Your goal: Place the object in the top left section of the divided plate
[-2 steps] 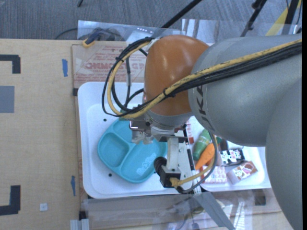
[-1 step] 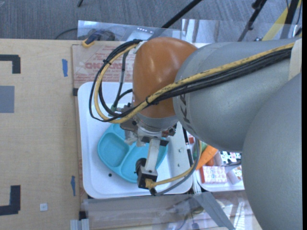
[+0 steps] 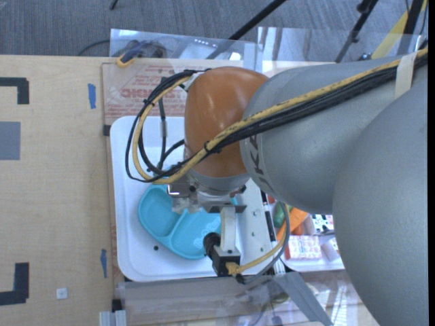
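Left-centre of frame: bin (image 3: 124, 182), white and shallow.

Contents, lower middle: blue divided plate (image 3: 160, 217). The sections that showed lay bare, including the one toward the frame's upper left.

Over the plate's right part: arm (image 3: 306, 134), grey with an orange band, its wrist low above the plate. Beneath the wrist: claw (image 3: 190, 195) — whether clenched or released could not be told.

Object: could not be picked out; if near the plate, it was covered by the wrist.

Right of the arm: packets (image 3: 307, 246) in the second bin.

Status, as judged — placement not shown done; setting the object in the top-left section and pulling clear were probably left.
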Available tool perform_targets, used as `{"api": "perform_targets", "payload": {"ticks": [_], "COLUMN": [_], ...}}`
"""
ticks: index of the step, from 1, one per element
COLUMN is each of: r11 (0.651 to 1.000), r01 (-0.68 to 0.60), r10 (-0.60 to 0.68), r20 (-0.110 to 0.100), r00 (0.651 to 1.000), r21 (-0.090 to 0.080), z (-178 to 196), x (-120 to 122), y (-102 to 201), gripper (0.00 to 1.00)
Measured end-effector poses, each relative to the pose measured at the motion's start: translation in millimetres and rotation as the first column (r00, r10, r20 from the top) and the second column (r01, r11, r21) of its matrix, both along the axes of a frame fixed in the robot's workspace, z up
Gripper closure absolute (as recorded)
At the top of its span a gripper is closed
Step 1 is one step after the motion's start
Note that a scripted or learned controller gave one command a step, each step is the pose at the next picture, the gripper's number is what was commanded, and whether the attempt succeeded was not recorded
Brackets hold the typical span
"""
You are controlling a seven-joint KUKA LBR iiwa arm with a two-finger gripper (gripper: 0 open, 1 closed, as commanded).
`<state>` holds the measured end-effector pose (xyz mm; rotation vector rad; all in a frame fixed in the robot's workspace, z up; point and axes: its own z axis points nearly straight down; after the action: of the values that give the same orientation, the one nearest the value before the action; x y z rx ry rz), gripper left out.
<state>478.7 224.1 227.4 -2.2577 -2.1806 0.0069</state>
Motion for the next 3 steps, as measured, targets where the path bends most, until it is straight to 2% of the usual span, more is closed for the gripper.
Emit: {"api": "perform_targets", "payload": {"ticks": [1, 2, 3], "r11": [0.992, 0.993, 0.995], "r01": [0.129, 0.116, 0.097], "r10": [-0.129, -0.116, -0.097], "r20": [0.001, 0.004, 0.004], "r00": [0.992, 0.993, 0.995], "r21": [0.000, 0.001, 0.000], "z": [-104.6, -39.6, 157.2], "x": [-0.5, 1.4, 0.4], "y": [-35.4, -46.7, -24.0], "gripper": [1.00, 1.00, 1.00]}}
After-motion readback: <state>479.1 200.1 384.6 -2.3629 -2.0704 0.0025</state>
